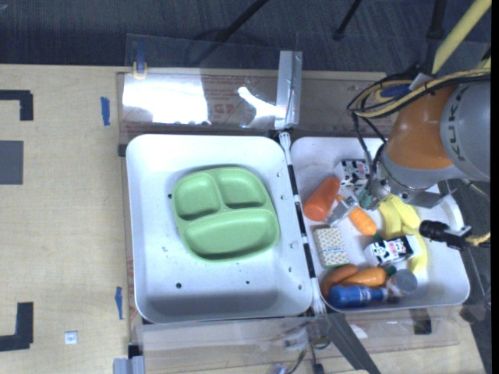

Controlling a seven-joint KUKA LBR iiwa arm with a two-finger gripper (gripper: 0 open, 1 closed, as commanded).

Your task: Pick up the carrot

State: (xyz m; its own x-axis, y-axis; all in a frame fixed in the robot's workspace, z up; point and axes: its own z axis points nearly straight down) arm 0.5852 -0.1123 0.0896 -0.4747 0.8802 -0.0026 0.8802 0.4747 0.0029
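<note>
The right bin [460, 283] holds several toys. A short tapered orange carrot [362, 221] lies near its middle, beside a yellow banana [396, 215]. My gripper [360, 199] hangs low over the bin, right above and touching or nearly touching the carrot's upper end. The wrist's body hides the fingertips. Nothing shows lifted off the bin floor. The grey arm with its orange band [421, 140] comes in from the right.
A fatter orange-red piece [321, 199] lies at the bin's left; a long orange piece [357, 275] and a blue bottle [355, 294] lie at its front. A waffle square [333, 245] and a black-and-white toy [390, 249] sit between. The left bin [148, 287] bears a green divided plate [224, 211].
</note>
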